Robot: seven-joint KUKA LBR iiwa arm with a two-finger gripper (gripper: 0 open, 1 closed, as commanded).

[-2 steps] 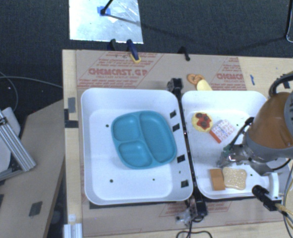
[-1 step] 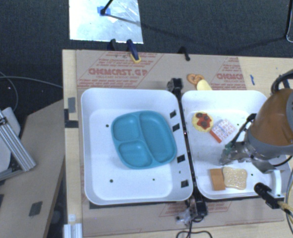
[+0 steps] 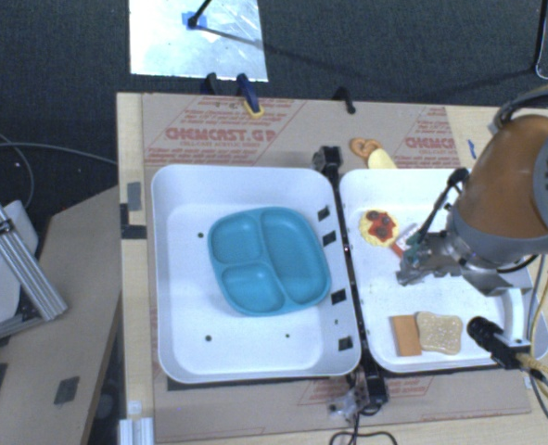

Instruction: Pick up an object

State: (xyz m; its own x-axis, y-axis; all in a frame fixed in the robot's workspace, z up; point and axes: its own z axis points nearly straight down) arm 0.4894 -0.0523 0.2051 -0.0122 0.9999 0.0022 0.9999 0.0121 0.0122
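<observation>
The right bin [image 3: 482, 188] holds a yellow toy pizza slice with red topping [image 3: 378, 226] near its left wall. A slice of toast [image 3: 439, 332] and a brown cracker [image 3: 404, 335] lie side by side near the bin's front edge. My gripper [image 3: 413, 269] hangs low over the middle of this bin, just right of and below the pizza slice and above the toast. A small red piece [image 3: 399, 243] shows beside the gripper's upper edge. I see nothing held in the gripper. The arm's orange band [image 3: 510, 179] hides the bin's right part.
The left bin [image 3: 176, 341] contains a blue divided plate [image 3: 269, 260]. Behind the bins, a pretzel-like piece [image 3: 363, 146] and a yellow item [image 3: 381, 159] rest on the cardboard. A black divider [image 3: 343, 248] with clips runs between the bins.
</observation>
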